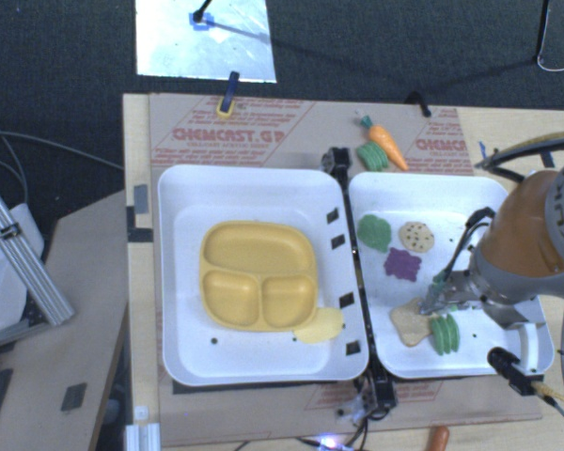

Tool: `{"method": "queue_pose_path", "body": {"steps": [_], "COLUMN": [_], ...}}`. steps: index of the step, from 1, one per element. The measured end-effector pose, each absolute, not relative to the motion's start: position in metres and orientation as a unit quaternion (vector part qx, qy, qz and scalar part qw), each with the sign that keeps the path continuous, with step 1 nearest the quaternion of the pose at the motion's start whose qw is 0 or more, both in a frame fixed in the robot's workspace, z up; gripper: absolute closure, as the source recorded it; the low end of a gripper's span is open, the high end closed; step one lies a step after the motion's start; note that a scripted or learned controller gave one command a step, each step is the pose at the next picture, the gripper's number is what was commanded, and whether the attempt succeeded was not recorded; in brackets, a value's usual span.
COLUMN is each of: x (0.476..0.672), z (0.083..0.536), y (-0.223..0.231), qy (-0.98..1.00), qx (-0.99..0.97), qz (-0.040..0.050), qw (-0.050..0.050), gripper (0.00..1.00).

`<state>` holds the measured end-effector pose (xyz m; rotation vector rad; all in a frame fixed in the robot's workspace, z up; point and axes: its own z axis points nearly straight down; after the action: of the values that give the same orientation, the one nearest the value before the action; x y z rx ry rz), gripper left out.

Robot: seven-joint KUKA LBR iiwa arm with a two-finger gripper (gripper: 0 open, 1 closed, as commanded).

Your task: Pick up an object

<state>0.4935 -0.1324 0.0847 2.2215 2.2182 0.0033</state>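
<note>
I am looking down at two white bins on the tabletop (141, 252). The right white bin (479, 191) has small toy foods in it: a flat tan piece shaped like bread (409, 324), a green ridged piece (444, 334) just to its right, a purple flat piece (402, 264), a round cookie with dark dots (415, 237) and a green leafy piece (374, 232). The left white bin (183, 346) has a yellow plastic tray with three parts (257, 274) and a small yellow flat piece (320, 325) by its near right corner. The tan bread piece is near the front of the right bin. I think it is light and stiff, maybe a bit slick, and so thin that it is best pinched by its edges. My gripper (434, 301) is low over the far right edge of the tan piece, and looks like it is touching it. I cannot tell how wide the gripper is, or if it has anything.
</note>
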Motion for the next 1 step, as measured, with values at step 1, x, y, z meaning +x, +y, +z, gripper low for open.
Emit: {"method": "queue_pose_path", "body": {"steps": [1], "x": [0.5413], "z": [0.1488], "y": [-0.1358], "qy": [0.709], "qx": [0.705], "qz": [0.0027], "qw": [0.005], "gripper": [1.00]}}
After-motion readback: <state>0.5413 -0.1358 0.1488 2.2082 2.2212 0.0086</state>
